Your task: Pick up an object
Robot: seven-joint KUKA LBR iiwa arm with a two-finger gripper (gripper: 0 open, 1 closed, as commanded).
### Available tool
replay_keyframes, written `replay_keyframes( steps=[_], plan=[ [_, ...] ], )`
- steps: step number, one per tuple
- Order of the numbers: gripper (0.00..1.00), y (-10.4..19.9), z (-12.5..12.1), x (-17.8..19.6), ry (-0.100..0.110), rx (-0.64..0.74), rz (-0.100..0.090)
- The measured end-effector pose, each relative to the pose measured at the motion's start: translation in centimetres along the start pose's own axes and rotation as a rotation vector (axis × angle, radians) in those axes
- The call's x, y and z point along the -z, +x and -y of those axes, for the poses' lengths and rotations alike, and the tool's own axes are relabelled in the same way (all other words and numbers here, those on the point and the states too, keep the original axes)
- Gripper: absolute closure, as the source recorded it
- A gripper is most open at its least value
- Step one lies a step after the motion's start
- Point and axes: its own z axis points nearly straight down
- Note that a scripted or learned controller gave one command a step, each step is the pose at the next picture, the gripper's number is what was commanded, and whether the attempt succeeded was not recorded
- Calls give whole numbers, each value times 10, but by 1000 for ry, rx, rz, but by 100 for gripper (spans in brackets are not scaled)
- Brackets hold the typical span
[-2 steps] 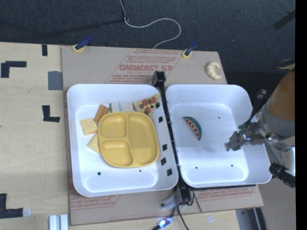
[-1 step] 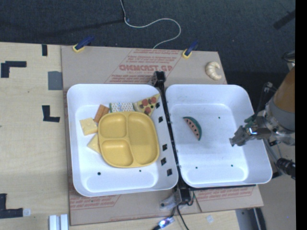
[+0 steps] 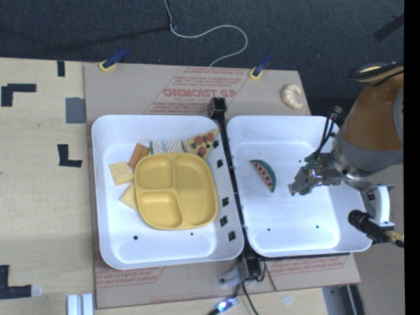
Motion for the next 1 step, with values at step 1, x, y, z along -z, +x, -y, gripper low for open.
replay_keyframes(
  steps=[1],
  plan=[
    [100, 55, -30, -5, -1, 2, 0]
  ],
)
